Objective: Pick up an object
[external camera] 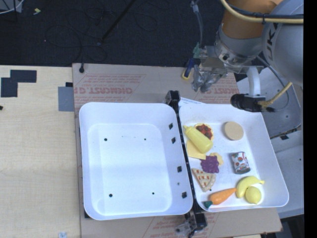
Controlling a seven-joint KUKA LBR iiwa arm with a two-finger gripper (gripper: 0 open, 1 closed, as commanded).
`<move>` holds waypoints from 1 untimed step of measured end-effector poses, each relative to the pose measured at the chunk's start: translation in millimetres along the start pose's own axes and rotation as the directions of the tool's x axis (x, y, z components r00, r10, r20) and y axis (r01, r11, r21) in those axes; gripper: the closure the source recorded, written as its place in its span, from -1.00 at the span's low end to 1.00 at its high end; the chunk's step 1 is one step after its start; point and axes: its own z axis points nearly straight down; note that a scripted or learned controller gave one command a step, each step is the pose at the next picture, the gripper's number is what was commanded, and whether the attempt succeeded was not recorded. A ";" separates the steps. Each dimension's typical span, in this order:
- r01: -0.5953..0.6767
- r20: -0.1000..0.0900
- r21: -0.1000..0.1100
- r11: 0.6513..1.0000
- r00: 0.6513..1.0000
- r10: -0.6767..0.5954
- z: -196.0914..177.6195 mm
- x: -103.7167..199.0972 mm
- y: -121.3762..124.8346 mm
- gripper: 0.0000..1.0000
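While the arm [257, 24] hung above the right bin's [275, 182] far edge, its gripper [205, 81] carried nothing, its state impossible to tell. The yellow bottle [199, 139], far-left in that bin, looked light, stiff, slippery; best grasped across its middle.

White bins [94, 133], yellow bottle [198, 139], orange carrot [222, 196], purple grapes [210, 164], tan disc [233, 131].

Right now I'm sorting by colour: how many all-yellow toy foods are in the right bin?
3: yellow mustard-style bottle at upper left, yellow banana and yellow lemon at lower right.
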 end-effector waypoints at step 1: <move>0.006 -0.003 0.013 1.000 1.000 -0.006 -27.7 29.9 -18.8 1.00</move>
